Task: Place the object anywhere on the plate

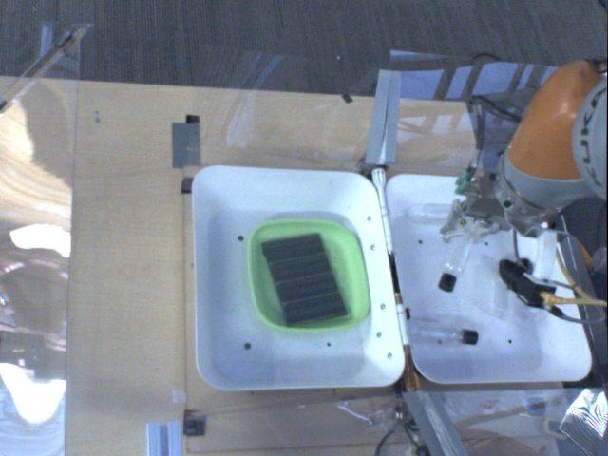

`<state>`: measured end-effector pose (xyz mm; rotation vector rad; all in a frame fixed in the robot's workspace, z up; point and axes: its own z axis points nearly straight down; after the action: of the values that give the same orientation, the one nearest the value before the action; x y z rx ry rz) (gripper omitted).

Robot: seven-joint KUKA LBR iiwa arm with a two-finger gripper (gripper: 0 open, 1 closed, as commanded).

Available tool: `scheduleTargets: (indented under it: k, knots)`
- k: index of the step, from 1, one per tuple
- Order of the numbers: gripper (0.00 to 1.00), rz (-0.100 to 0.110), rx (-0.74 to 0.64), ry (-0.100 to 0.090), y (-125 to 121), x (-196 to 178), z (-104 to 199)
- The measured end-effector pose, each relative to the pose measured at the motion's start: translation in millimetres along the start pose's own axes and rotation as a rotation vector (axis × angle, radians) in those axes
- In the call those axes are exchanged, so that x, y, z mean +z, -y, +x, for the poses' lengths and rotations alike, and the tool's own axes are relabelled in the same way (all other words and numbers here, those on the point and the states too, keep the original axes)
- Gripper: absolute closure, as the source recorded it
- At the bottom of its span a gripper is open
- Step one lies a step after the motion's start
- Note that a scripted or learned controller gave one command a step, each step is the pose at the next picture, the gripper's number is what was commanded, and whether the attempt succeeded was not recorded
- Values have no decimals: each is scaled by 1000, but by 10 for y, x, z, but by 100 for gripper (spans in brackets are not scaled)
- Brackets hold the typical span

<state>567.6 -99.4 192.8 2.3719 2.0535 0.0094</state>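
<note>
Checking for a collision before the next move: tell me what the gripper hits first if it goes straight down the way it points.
Probably the bare floor of the right bin: the gripper hangs over it, though depth is unclear.

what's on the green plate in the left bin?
A dark grey ribbed rectangular block lies flat on the green plate, tilted slightly, covering most of its middle. Whatever sits beneath the block is hidden. The pincer is over the right bin.
</note>
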Motion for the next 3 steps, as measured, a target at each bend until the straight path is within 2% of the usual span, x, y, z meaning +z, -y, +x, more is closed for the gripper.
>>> scheduleTargets:
  k: [1,2,3]
  knots:
    - [100,4,-24,1,645,80,976]
    - [0,4,-22,0,643,78,972]
    - [0,3,-3,1,680,79,571]
